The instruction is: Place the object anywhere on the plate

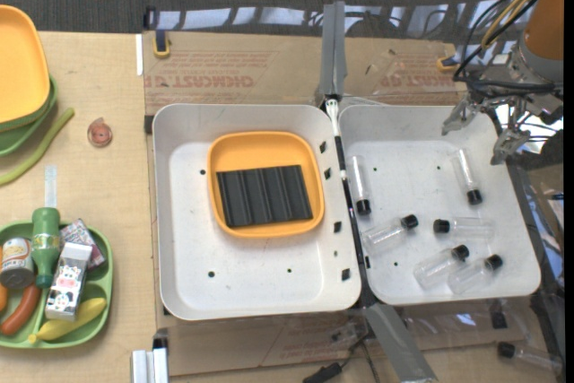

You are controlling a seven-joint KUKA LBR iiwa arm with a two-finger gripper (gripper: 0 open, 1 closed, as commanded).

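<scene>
Vials [421, 238], clear with black caps, lie scattered in the right bin [525, 282]: one upright in orientation along the bin's left wall, one toward the far right, and five grouped in the near half, some touching. Their transparent bodies are hard to separate from the white floor; chiefly the caps mark them. Plate [266, 148], orange and square with rounded corners, sits in the left bin [179, 282], toward its far side, and carries a dark ribbed slab [265, 196] that covers most of its floor. No vial lies on the plate. Gripper [484, 130] hangs at the far right corner of the right bin, above its rim, apart from every vial; its two thin fingers are spread, with nothing between them. Arm [547, 13], with cables looping beside it, is cut off by the right edge. At the left, a green tray [90, 318] of toy food and stacked orange and green dishes [18, 76] are partly cropped.
</scene>
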